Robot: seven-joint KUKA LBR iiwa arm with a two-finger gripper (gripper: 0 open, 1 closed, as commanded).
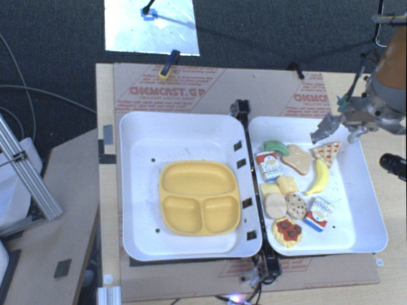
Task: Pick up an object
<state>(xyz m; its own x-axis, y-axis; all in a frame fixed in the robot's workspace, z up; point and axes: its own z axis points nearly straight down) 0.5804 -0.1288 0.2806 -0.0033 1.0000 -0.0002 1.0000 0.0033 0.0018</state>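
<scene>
Spreading across the middle of the frame is the cardboard-covered bench (210, 81), and on it sit two shallow white bins side by side. Left bin (137, 170) takes the centre-left, and it carries one big item, a yellow divided tray (199, 197), lying flat with one long compartment at the top and two smaller ones below. Right bin (362, 196) holds the crowd, all clustered toward its left half and upper middle. Coming in from the upper right edge is the grey arm (389, 75), and its gripper (346, 131) hangs over the upper part of the right bin, fingers spread apart with nothing between them, the tips just above and beside the waffle wedge (327, 151). Now down through the toys by size: a slice of bread (297, 159) sits near the bin's top centre, touching a green pepper piece (276, 147) to its upper left; a yellow banana (320, 178) curves down just below the waffle wedge; a plate of spaghetti (287, 232) sits at the lower left of the pile; a small carton with a red label (269, 166) stands by the bin's left wall; a second little carton (318, 212), blue, white and red, lies toward the lower centre. Between them are a round cracker (296, 204), a pale round slice (275, 205) and a yellow cheese block (286, 185), packed close together.
</scene>
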